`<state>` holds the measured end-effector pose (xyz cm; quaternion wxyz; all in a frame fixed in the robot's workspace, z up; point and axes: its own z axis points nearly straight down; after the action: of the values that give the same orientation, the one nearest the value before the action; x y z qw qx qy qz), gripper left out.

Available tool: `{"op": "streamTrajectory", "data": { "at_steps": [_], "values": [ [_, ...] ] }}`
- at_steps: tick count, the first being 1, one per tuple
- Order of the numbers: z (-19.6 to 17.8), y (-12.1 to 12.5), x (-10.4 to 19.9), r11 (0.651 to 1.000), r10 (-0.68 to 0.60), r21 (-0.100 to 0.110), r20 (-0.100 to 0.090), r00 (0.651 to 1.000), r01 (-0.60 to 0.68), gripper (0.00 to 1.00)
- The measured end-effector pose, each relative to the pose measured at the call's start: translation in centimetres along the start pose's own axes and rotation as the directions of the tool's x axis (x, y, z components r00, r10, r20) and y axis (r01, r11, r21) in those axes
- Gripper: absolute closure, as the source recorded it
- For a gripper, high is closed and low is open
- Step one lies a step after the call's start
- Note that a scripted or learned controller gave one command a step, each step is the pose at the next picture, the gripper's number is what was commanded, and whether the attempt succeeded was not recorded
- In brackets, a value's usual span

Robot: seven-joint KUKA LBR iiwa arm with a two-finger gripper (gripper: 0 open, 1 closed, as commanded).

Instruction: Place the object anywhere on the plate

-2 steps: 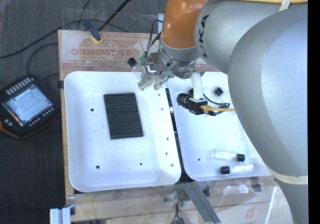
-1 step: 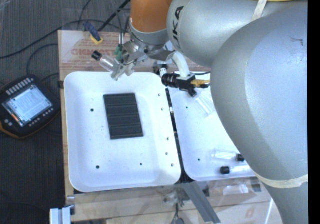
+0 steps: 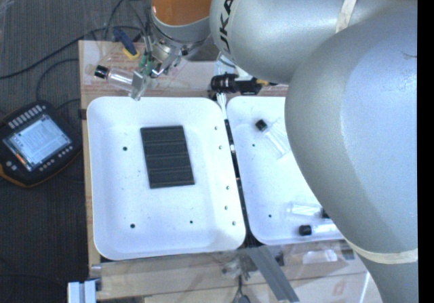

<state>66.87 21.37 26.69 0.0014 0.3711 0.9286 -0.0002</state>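
The plate (image 3: 167, 156) is a dark ribbed rectangle lying flat in the middle of the left white bin (image 3: 115, 227). My gripper (image 3: 138, 83) hangs over the far left corner of that bin, up and left of the plate. Its fingers are shut on one end of a clear vial (image 3: 116, 78) with a black cap (image 3: 100, 72); the vial sticks out to the left, roughly level. The vial sits well apart from the plate.
The right bin (image 3: 261, 224) holds a black-capped clear vial (image 3: 270, 133) near its far side and two more vials (image 3: 312, 221) at its near right, partly under the arm. A teach pendant (image 3: 34, 142) lies left of the bench. The big grey arm covers the right.
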Motion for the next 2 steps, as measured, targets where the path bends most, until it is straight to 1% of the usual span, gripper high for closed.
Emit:
{"op": "streamTrajectory", "data": {
  "at_steps": [1, 2],
  "values": [
    [-7.2, -3.6, 5.8, 0.989, 0.149, 0.001, -0.002, 0.989, -0.149, 1.00],
    [-13.3, -9.9, 12.2, 0.999, 0.044, 0.002, -0.001, 0.999, -0.044, 1.00]
  ]
}}
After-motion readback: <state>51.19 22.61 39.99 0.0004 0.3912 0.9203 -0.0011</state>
